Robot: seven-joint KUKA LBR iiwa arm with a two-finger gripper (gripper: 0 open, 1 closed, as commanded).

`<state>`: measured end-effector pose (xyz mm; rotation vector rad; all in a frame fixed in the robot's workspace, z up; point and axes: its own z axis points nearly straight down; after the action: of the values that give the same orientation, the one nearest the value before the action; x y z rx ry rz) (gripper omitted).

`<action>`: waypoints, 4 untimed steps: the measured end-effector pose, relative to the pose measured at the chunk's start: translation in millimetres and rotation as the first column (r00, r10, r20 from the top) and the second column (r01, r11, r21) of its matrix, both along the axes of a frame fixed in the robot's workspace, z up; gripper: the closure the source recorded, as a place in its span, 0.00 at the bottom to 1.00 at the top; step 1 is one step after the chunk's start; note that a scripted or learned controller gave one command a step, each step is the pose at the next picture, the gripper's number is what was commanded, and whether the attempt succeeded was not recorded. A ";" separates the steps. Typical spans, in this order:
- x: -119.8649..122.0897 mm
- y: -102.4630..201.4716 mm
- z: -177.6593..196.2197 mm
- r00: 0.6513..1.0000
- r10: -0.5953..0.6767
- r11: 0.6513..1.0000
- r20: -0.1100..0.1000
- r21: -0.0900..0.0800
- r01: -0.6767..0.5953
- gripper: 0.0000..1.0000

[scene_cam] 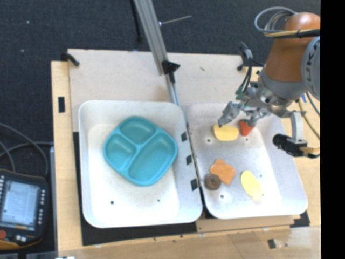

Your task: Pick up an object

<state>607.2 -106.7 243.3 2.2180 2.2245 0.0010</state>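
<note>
Nearest the bench's front edge, we find the right bin carrying a loose scatter of small things: a pale yellow oval piece by its front right corner, a brown round piece hard against its left wall, and an orange wedge touching that brown piece just behind it. They lie apart from one another for the most part, which we judge leaves room for fingers to close around any one of them.

In the left bin, a teal divided plate sits near the middle, turned at an angle to the walls, with nothing on it.

Farther back in the right bin, a yellow lemon-shaped piece and a small red piece lie side by side near the back wall. Directly over them hangs the gripper, its grey linkage spread above both. We read this as the approach to a pick, with the lemon-shaped piece or the red one as the likely target; which of the two we cannot say. We see nothing between its fingers, and we cannot tell whether it is spread or closed from this angle.

Behind it rises the arm, orange band uppermost, reaching in over the bench's right edge. At the back, a metal post slants up from between the bins.
</note>
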 end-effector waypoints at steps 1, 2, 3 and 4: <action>0.0 -0.1 0.1 1.000 -0.001 1.000 0.000 0.000 0.001 0.00; -5.7 -10.1 -49.3 1.000 -0.005 1.000 -0.004 -0.002 0.004 0.00; 0.2 -12.4 -94.3 1.000 -0.005 1.000 -0.005 -0.002 0.005 0.00; -0.8 -13.6 -145.3 1.000 -0.005 1.000 -0.005 -0.002 0.005 0.00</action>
<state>606.4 -120.3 98.0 2.2243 2.2206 -0.0063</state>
